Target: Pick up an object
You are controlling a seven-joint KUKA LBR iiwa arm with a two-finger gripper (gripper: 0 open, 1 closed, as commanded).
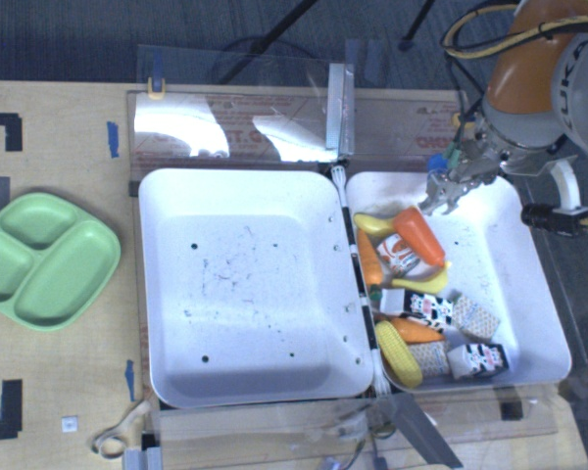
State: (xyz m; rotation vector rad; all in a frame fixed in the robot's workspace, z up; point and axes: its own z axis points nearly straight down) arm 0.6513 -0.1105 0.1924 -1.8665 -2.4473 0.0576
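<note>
- Two shallow white bins sit side by side on the surface [59,116] in front of me: the left bin [245,282] and the right bin [529,302].
- My arm [534,76] reaches in from the right, its orange band above the wrist, and the gripper [439,196] hangs over the far left part of the right bin.
- I see nothing between its fingers; how far they are parted I cannot tell from this angle.
- The objects are heaped along the left wall of the right bin, just below the gripper.
- Nearest the gripper lies an orange carrot-shaped piece [418,236], tilted, with a yellow banana [372,223] touching its upper left end.
- Beneath them I see an orange and white pack [397,256] and a second yellow piece [421,282].
- Further toward me lie a black and white cow-patterned carton [429,309], a yellow corn cob [399,353] and a small white carton [480,358].
- A green divided plate [44,259] rests on the surface, well apart to the left of both bins.
</note>
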